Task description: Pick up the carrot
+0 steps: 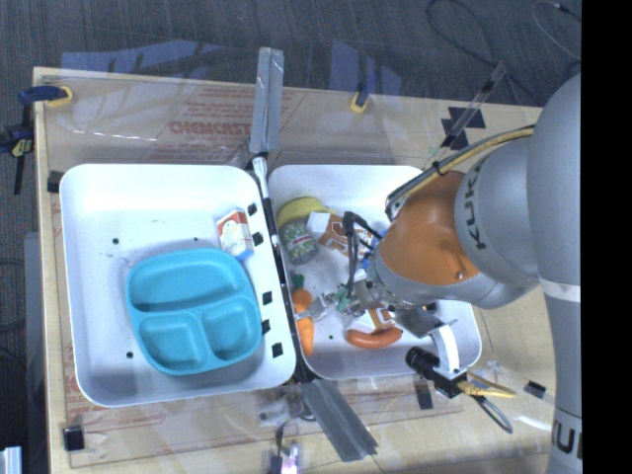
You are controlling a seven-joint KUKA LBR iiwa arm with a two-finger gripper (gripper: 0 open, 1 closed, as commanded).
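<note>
A small orange carrot (305, 336) is seen lying in the right bin (464, 349), at its lower left corner, close against the wall shared with the left bin (89, 265). It is short and stubby, set roughly upright in the view. Just above it lies a small orange and white piece (299, 301) that cannot be identified. To the carrot's right, near the bin's lower wall, a curved sausage (374, 339) is laid, red-orange and glossy. Farther up the bin a yellow rounded item (301, 209) rests near the top wall, with a greenish can (298, 242) just below it and a small white and brown package (331, 228) beside them.

The gripper (348, 297) is lowered into the middle of the right bin, right of the carrot and above the sausage, under the arm's orange band (427, 240). The carrot is not touched by it. Whether its fingers are spread or closed cannot be told, as they are tangled with clutter.

In the left bin, one blue divided tray (194, 309) with three compartments is placed, and one small red and white carton (234, 233) sits at its upper right. Two bins, one carrot and one sausage are counted.
</note>
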